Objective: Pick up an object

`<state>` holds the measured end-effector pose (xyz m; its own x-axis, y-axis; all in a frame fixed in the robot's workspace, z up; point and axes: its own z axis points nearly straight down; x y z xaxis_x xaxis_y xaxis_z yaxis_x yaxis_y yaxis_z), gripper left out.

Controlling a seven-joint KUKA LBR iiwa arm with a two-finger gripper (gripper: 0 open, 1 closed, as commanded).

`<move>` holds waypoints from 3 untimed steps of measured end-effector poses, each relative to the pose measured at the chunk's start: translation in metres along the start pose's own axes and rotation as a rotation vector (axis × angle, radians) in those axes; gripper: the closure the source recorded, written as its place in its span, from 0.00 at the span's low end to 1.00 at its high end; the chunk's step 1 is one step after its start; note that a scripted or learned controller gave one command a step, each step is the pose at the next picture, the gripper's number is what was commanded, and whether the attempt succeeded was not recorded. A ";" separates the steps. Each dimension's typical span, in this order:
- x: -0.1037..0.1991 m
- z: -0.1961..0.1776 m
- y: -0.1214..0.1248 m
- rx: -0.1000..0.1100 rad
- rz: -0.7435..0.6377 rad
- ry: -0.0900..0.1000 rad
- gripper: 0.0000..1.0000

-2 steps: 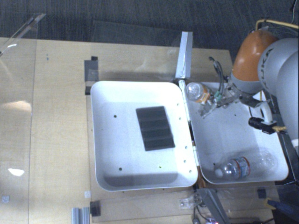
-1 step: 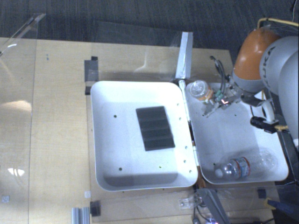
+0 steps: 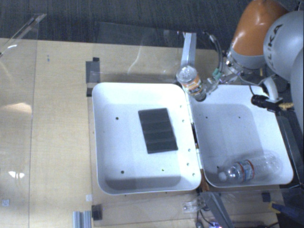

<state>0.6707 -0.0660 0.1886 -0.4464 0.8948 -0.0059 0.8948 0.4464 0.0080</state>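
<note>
Wooden desk (image 3: pixel 52 127), pale, under two shallow white bins set side by side, rims touching. Left bin (image 3: pixel 107 175); right bin (image 3: pixel 285 170). Clear plastic sheet (image 3: pixel 19 113) over the desk's left part, catching glare. Small black bracket (image 3: pixel 92 75) just beyond the left bin's far left corner. Dark carpet (image 3: pixel 118 4) along the far edge.

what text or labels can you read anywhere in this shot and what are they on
"KUKA", partly cut off, on the grey arm at the right edge.
Orange label on the small bottle at the bins' upper junction: too blurred to read.
Blue and red label on the clear bottle lying in the right bin: too blurred to read.
</note>
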 end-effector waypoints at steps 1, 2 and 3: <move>-0.013 -0.068 -0.037 -0.001 0.067 0.001 1.00; -0.013 -0.068 -0.037 0.000 0.067 0.001 0.00; -0.042 0.018 -0.022 0.004 -0.035 0.004 0.00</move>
<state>0.6698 -0.1132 0.1707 -0.4776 0.8786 -0.0020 0.8786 0.4776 0.0039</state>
